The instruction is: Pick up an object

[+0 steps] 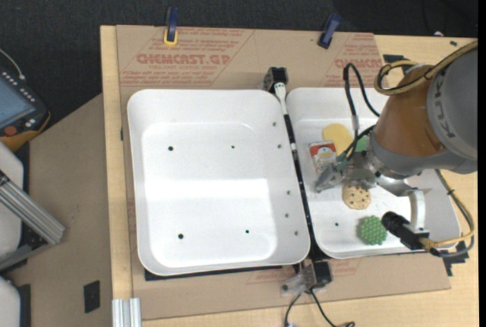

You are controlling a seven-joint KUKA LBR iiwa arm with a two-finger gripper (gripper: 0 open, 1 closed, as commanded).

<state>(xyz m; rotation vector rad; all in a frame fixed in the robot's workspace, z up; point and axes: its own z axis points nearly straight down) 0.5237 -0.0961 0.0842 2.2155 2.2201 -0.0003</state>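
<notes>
Dark carpet round a bench topped with brown printed board (228,52). Camera view: shallow white left bin (137,166) bare; shallow white right bin (334,231) holding every candidate. Grey arm with orange band (414,128) reaching in from the right, gripper (331,177) low over the right bin, just beside a small red-and-white packet (322,153) and near a tan speckled round biscuit (356,197). Gripper opening: cannot tell, lost in clutter; nothing seen held. Flat yellow disc (337,135) just behind the packet; green knobbly ball (371,230) near the front wall. Likeliest target, judged: the packet. Risks, judged: packet close to the wall between the bins, so a close there liable to scrape the wall or catch only an edge; biscuit flat, liable to slip; crowded neighbours liable to be nudged. Room: tight toward that wall, freer at the right bin's front-left corner.
</notes>
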